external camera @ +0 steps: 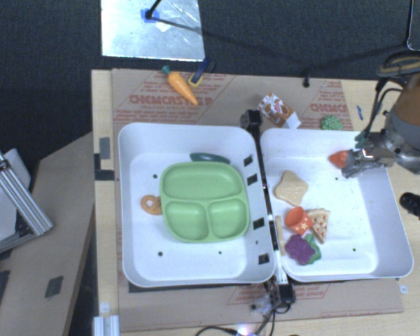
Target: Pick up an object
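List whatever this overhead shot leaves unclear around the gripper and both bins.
- Gripper, camera view: too small and blurred to tell its finger state or whether it touches the red-orange object beside it.
- Dark green item, left bin: the green divided plate covers most of it.
- Arm: cut off by the right edge.
- Purple toy, right bin: too small to identify.

Grey arm [411, 128], orange band above wrist [416, 96], dark cables (looped alongside), metallic gripper [358, 161]
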Robot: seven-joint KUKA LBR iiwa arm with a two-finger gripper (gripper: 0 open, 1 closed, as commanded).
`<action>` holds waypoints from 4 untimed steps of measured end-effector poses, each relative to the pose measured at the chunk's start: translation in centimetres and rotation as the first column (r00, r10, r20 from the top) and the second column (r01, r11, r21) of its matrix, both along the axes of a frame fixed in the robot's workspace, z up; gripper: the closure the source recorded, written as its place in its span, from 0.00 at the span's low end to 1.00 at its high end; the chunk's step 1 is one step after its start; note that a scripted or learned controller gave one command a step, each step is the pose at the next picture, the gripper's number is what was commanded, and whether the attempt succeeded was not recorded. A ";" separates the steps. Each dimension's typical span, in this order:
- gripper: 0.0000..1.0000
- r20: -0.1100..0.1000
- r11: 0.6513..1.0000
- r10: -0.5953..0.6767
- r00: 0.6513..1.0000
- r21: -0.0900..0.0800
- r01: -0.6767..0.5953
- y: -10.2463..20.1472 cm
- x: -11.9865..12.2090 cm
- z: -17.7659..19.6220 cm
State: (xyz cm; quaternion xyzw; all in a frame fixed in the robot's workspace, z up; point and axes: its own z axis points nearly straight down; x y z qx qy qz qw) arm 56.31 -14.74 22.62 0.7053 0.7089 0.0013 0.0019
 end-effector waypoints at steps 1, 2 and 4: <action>1.00 -0.001 1.000 0.006 1.000 0.003 -0.006 5.5 1.8 1.0; 1.00 -0.002 1.000 0.005 1.000 0.002 -0.005 10.9 3.7 -0.4; 1.00 0.000 1.000 0.005 1.000 0.003 -0.005 20.5 6.9 0.9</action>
